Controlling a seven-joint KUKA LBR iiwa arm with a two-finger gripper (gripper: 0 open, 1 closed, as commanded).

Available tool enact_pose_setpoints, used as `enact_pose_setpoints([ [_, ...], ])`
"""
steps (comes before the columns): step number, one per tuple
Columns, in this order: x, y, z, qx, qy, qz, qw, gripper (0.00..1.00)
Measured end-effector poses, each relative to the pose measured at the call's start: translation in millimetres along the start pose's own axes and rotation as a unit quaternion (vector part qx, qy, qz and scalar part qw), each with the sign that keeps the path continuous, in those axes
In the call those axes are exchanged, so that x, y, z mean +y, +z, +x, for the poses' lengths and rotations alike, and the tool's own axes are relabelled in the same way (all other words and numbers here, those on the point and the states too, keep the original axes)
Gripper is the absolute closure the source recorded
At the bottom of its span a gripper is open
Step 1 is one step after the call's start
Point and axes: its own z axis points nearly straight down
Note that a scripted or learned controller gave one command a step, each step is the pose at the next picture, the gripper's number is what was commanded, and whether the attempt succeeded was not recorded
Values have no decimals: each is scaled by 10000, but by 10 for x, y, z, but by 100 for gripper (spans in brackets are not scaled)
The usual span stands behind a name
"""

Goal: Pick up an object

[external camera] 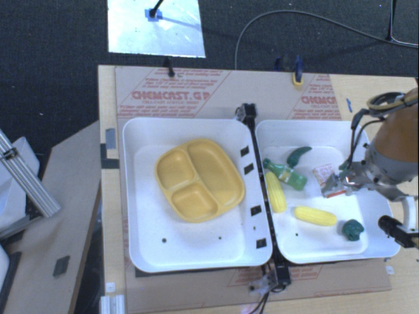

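Sitting closest: a small dark green toy [353,228] and a yellow corn cob [315,216] are lying in the right bin [308,254].
Risk: the corn is looking round, so it is likely rolling away if nudged.
Pincer: the gripper [335,187] is hovering over a clear packet [323,173]; I cannot tell how wide it is.
Farther: a green bottle [286,174], a green pepper [298,154].
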Motion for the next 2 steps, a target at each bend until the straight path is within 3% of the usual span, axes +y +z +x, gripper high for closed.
enact_pose_setpoints([
  [2,111,-993,-3,-2,-6,-4,10000,100],
])
